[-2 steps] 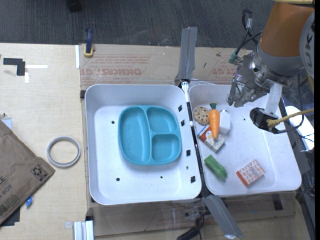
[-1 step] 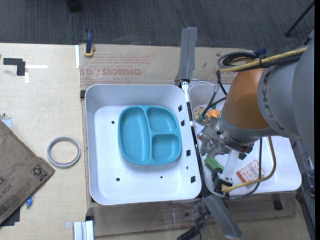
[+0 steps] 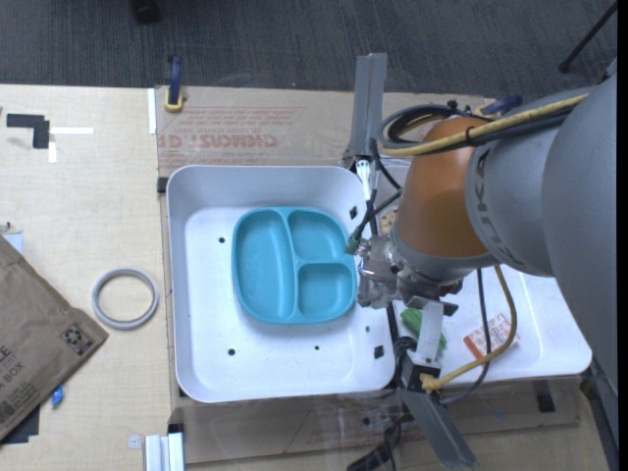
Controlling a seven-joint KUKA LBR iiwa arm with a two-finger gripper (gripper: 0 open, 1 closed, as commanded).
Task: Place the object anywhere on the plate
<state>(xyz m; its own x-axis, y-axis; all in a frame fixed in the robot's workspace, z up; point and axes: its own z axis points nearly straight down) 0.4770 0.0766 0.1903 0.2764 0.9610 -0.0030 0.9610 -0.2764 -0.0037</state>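
Camera view: blue plate in left bin

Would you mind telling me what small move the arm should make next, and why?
Probably a short descent into the right bin. The wrist hangs over it, beside the blue plate in the left bin, and a green object and a red and white packet lie below. Nothing sits on the plate yet.

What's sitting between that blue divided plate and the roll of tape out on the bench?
In the camera view, just bare white bin floor, the bin's left wall, then bare bench between the plate and tape roll.
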